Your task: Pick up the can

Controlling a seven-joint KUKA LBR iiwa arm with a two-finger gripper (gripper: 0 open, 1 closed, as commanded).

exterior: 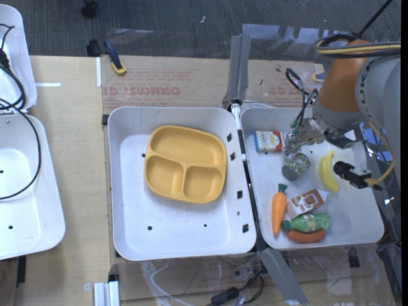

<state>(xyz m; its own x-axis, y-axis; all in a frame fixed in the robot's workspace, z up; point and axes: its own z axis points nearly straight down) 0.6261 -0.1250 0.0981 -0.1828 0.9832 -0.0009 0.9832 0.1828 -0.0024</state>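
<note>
the can, small with a grey-green label, is lying tilted in the right bin, between the carton and the banana.

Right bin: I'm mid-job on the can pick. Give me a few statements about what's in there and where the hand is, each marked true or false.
1. The can lies in the right bin. True.
2. The hand is over the left bin. False: it is over the right bin, just above the can in the picture.
3. The yellow plate sits in the left bin. True.
4. The banana lies left of the can. False: it lies to the can's right.
5. The carrot is on the yellow plate. False: it is in the right bin, below the can in the picture.
</note>
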